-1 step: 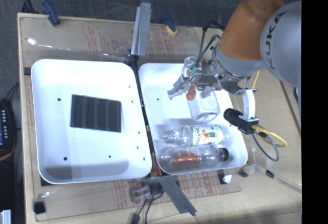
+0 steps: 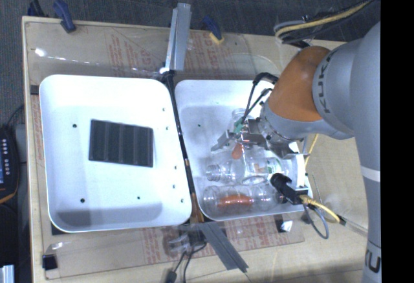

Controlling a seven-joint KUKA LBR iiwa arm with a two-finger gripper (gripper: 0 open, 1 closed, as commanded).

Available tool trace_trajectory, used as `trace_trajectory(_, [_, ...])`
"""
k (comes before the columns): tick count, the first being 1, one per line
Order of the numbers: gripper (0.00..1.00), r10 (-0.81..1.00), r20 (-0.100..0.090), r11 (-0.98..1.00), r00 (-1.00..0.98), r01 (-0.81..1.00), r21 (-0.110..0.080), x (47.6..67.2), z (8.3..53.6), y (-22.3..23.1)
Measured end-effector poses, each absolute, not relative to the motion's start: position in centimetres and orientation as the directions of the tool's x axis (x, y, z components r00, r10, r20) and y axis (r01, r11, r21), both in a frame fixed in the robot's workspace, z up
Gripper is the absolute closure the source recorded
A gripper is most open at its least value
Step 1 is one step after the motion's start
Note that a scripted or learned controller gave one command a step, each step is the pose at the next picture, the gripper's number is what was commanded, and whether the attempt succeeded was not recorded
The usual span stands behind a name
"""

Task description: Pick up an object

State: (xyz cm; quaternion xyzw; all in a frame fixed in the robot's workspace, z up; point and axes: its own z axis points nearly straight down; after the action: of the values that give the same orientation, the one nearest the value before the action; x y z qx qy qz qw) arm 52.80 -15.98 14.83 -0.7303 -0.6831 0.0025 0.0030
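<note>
Gripper (image 2: 240,139) sits low inside the right bin (image 2: 194,113), directly over a cluster of clear plastic items (image 2: 239,175); whether it is open or closed cannot be determined. Clear bottle (image 2: 236,199) with an orange-red insert lies along the bin's near wall. Orange wrist band (image 2: 294,90) stands above the bin's right side. Left bin (image 2: 58,100) contains a dark rectangular pad (image 2: 121,143).
</note>
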Motion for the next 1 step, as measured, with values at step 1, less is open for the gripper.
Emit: trace_trajectory(1, [0.00,1.000,0.001,-0.020,0.020,1.000,0.010,55.67,9.86,-18.52])
